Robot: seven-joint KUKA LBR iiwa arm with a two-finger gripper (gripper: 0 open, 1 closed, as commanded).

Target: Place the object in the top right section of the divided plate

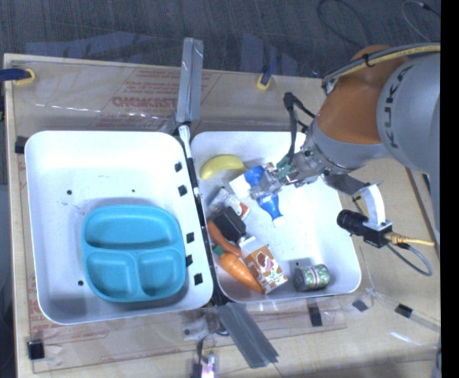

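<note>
1. We are seeing the gripper (272, 181) grasping a blue bottle (265, 193) over the right bin (335, 211).
2. We are judging the bottle light, stiff and slippery; a mid-body hold suits it.
3. We are counting two bins, one blue plate (135, 252) in the left bin (56, 179), one banana (222, 164), one carrot (235, 268), one can (311, 276).

A turquoise divided plate (133, 260) sits in a white bin (48, 211). Beside the fingers (280, 173): a blue object (262, 187), yellow banana (222, 165), orange carrot (238, 268), green can (312, 276).
</note>
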